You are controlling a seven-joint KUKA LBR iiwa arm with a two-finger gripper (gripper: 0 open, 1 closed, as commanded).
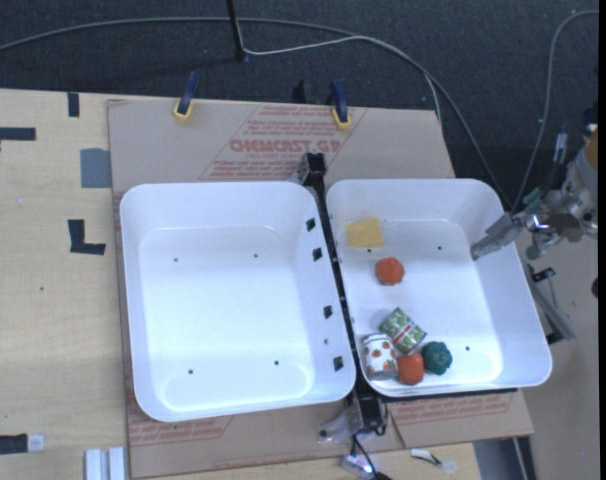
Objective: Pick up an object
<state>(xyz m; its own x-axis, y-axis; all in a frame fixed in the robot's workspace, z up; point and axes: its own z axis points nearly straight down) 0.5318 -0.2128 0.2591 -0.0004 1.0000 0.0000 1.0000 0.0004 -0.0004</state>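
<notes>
The right bin (503,368) holds several small objects. A yellow block (364,233) lies near its back left, and an orange-red ball (389,271) sits just in front of it. At the front are a green and white packet (402,329), a red and white cup (379,355), an orange ball (411,369) and a dark green lump (437,357), all clustered together. My gripper (507,246) hangs over the right bin's right rim, well away from every object. It stands open with nothing between its fingers; one grey finger (491,238) slants down to the left.
The left bin (143,268) stands beside the right one, with a black divider (328,268) between them. Both rest on a cardboard sheet (273,143) held by clamps. Cables run across the dark floor behind.
</notes>
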